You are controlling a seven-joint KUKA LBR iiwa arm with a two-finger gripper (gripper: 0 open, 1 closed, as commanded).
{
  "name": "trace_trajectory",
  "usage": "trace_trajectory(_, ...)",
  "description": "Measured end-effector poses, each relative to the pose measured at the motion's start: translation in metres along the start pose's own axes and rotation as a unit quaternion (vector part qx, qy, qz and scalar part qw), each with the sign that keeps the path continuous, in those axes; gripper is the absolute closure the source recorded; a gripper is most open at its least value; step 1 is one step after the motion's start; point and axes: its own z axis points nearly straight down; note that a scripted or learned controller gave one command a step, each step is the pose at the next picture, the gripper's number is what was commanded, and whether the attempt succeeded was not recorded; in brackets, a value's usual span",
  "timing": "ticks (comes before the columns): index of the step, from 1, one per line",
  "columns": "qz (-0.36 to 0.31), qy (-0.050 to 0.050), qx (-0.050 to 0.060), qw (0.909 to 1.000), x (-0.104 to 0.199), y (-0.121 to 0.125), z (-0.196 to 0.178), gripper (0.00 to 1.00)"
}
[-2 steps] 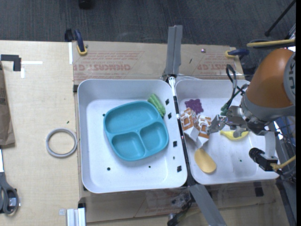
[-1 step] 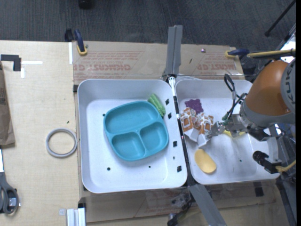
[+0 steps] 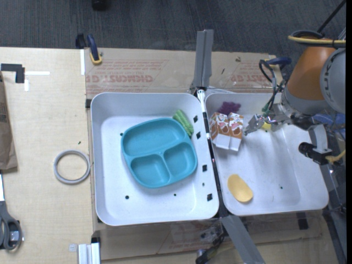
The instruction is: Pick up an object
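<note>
- The right bin (image 3: pixel 308 199) has the most open floor: a wide bare stretch of smooth white plastic runs from its middle to the near and right walls.
- The gripper (image 3: pixel 254 125) hangs low over the upper part of that bin, just right of the small carton (image 3: pixel 226 131); I cannot tell how its jaws stand.
- The carton, printed white, orange and brown, lies against the divider (image 3: pixel 204 100) side; a purple thing (image 3: pixel 229 106), soft-looking, sits just behind it near the far wall.
- A rounded yellow piece (image 3: pixel 240 188), smooth and flat, lies alone near the front of the right bin, well apart from the carton.
- The left bin (image 3: pixel 104 164) is crowded: a glossy blue sectioned plate (image 3: pixel 158 153) with three wells covers its middle, leaving only narrow margins along the walls.
- A ridged green thing (image 3: pixel 184 122) pokes out at the plate's far right edge, close to the divider.
- On the wooden bench (image 3: pixel 44 120) to the left lies a pale ring (image 3: pixel 72 166).
</note>
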Motion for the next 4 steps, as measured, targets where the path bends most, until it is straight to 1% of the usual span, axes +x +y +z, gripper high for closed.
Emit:
trace_trajectory(1,-0.003,0.003,0.009,1.0000,-0.052,0.036,0.009,0.00)
trace_trajectory(2,-0.005,0.002,0.008,1.0000,-0.051,0.037,-0.001,1.00)
trace_trajectory(3,-0.005,0.002,0.008,1.0000,-0.051,0.037,-0.001,0.00)
trace_trajectory(4,0.094,0.007,0.009,0.9955,-0.052,-0.003,0.008,0.00)
